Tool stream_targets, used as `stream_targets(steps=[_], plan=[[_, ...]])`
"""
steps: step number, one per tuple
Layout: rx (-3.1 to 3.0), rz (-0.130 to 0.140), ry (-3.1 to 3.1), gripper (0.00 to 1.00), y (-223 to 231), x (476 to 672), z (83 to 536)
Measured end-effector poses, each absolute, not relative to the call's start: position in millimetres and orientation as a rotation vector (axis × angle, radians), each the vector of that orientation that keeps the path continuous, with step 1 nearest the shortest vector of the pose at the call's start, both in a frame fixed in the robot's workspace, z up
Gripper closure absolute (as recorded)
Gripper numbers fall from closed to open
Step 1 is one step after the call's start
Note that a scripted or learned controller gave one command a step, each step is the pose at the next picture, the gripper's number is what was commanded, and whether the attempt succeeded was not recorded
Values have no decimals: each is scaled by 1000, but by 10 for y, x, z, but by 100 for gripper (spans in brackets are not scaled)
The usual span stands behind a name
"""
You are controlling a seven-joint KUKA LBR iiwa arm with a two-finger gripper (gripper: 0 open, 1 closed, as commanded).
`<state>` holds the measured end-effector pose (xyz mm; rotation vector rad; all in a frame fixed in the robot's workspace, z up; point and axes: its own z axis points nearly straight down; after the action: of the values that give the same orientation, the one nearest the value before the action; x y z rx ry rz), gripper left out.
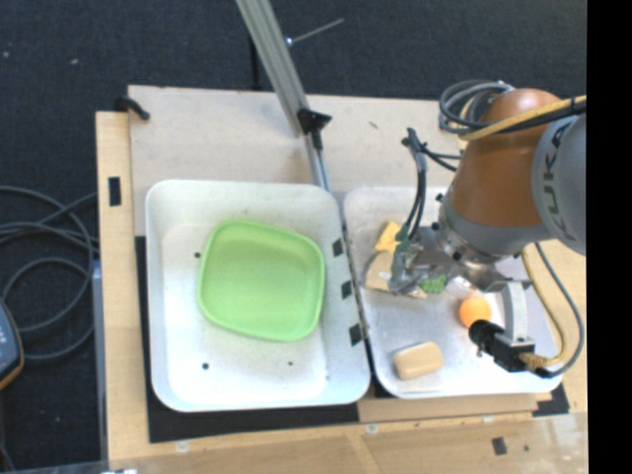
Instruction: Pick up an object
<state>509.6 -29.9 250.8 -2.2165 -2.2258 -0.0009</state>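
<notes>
Gripper (413,276) work is low in the right bin (434,388), near that bin's left wall and about midway along it, and from my seat I cannot tell whether it is open or closed, because the wrist and its cabling crowd the spot. It sits over a small cluster: a yellow piece (387,235) toward the bin's far-left side, a pale cream piece (376,280) just under it, and something green (432,286) peeking out beside the tool. Nothing is visibly between the jaws, so I judge the pick as not yet made. Other candidates lie apart in the same bin: an orange ball (475,310) toward the right side, and a tan block (418,360) near the front edge. The left bin (168,294) carries a green square plate (262,279) at its middle. To do this step well, I would want the tool centred over one item, not straddling two, lowered straight until it brackets that item, closed firmly, and then lifted slowly, so a slip would show before the arm (504,181) travels. The cluster against the wall looks awkward; the tan block, standing alone, seems the easier target. Grey lettering runs up the arm's right side, partly cut off, and appears to read "KUKA".
</notes>
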Motion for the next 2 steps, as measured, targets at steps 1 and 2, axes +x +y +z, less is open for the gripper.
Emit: stream_targets(steps=[1,2], plan=[[-2217,0,-2225,100,215,5126,2379],[-2217,-1,-2225,100,642,5151,2422]])
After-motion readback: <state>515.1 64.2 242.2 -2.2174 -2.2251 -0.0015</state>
